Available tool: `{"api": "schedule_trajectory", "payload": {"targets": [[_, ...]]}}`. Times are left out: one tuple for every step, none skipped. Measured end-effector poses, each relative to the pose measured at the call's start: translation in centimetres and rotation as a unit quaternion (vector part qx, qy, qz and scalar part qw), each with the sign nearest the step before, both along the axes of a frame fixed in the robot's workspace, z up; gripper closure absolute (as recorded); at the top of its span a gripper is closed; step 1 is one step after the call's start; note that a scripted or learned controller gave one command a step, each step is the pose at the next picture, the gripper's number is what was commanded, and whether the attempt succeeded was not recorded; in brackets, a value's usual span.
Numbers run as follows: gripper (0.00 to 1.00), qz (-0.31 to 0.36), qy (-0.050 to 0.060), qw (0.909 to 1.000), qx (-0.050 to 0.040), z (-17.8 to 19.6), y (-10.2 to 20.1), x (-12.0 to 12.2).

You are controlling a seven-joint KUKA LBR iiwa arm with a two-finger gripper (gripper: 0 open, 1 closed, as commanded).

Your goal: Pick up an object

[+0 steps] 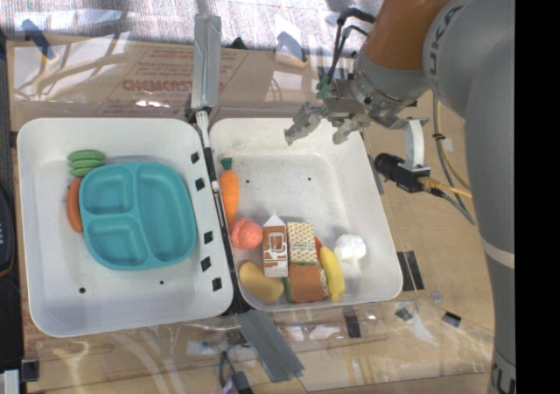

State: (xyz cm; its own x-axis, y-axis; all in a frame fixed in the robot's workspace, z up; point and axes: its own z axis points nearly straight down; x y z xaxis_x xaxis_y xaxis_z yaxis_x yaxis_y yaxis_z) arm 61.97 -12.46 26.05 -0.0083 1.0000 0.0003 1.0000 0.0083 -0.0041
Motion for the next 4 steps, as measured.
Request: {"api": "schedule_trajectory", "payload": {"targets": [[0.00,-0.001,0.000,1.0000,-0.0005,-12.0,-1.3,-5.8],[0.00,-0.001,-0.001,1.0000,-0.0001,-16.9,-0.4,-9.9],[0.00,0.055,-0.002,0.9985,0.0001,-16.8,-8.5,-14.1],[1.00,0.057,-0.002,0.9984,0.0003,-15.9,-8.4,-14.0]]}}
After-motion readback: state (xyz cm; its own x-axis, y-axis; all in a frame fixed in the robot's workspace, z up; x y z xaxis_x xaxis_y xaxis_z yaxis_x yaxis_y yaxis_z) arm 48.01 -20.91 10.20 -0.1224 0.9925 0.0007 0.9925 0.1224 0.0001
